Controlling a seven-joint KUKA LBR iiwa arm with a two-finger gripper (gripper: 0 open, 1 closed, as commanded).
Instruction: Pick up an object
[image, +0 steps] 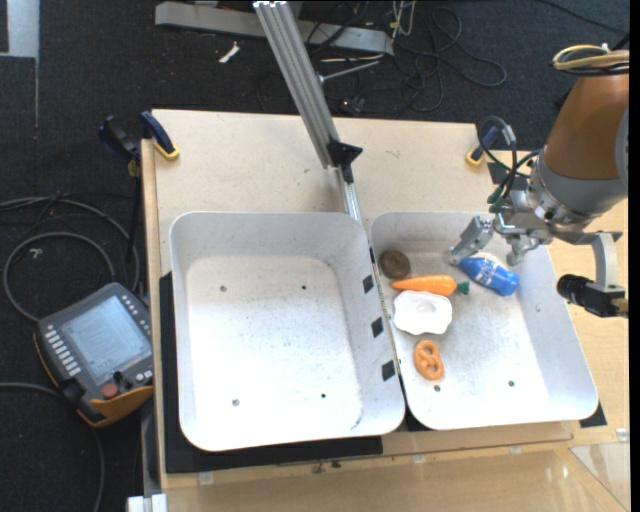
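The right bin (545, 370) holds a blue bottle with a green cap (488, 274), an orange carrot (424, 285), a white flat piece (422, 314), a brown round object (396, 263) and an orange pretzel (429, 359). My gripper (494, 240) hangs over the far side of this bin, just above the blue bottle. Its two fingers (468, 243) are spread apart, with nothing between them.
The left bin (190, 300) lies beside the right one, joined along a dark seam with clips. A slanted metal pole (305, 85) rises behind the bins. Clamps sit at the bench's far corners. A teach pendant (95, 340) lies on the floor at left.
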